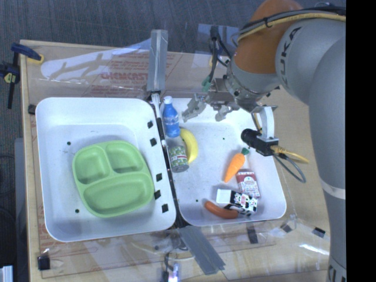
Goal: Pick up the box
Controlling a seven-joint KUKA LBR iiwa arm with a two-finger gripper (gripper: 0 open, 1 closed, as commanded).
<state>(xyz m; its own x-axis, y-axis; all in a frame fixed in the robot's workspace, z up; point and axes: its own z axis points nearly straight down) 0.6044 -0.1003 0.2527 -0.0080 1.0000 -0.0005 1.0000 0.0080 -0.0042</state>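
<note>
Hovering over the far end of the right bin [276, 207], the claw [207, 107] hangs with its fingers apart, nothing between them. The box [248, 185] lies well apart from the claw, at the bin's near end, just beside the carrot [234, 165] and touching the cow-patterned carton [242, 201].

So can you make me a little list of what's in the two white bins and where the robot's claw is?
left bin: green divided plate
right bin: water bottle along the divider, banana beside it, carrot, red-and-white box, cow-patterned carton, sausage
claw: over the far end of the right bin, nothing between its fingers
box to pick up: lying in the bin, apart from the claw
</note>
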